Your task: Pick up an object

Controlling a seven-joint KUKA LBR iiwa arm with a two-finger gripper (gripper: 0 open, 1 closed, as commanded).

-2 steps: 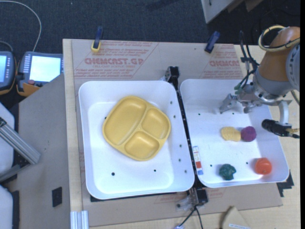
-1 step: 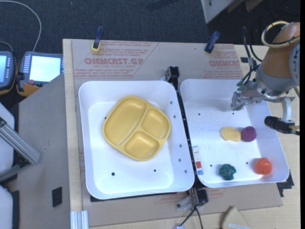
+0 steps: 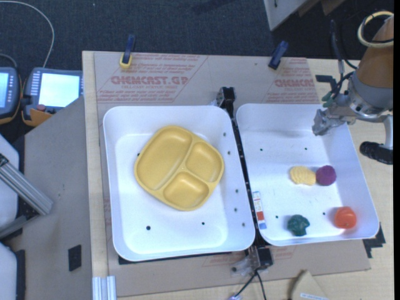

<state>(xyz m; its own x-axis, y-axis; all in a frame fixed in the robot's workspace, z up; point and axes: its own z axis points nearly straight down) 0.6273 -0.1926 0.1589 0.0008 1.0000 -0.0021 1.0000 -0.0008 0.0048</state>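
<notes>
gripper point(image 3: 322, 122) hovers over right bin's point(image 3: 275, 120) far right corner, grasping nothing, approach step; next it must descend on the yellow toy point(image 3: 302, 176) touching purple ball point(image 3: 325, 175) mid-bin.

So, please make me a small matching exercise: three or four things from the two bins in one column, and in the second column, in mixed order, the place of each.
Things:
1. yellow divided plate
2. purple piece
3. green piece
4. orange piece

Places:
A. right bin, near the front right corner
B. left bin, in the middle
C. right bin, touching the pale yellow piece
D. right bin, at the front edge, left of the orange piece

Pairs: 1-B, 2-C, 3-D, 4-A
</notes>
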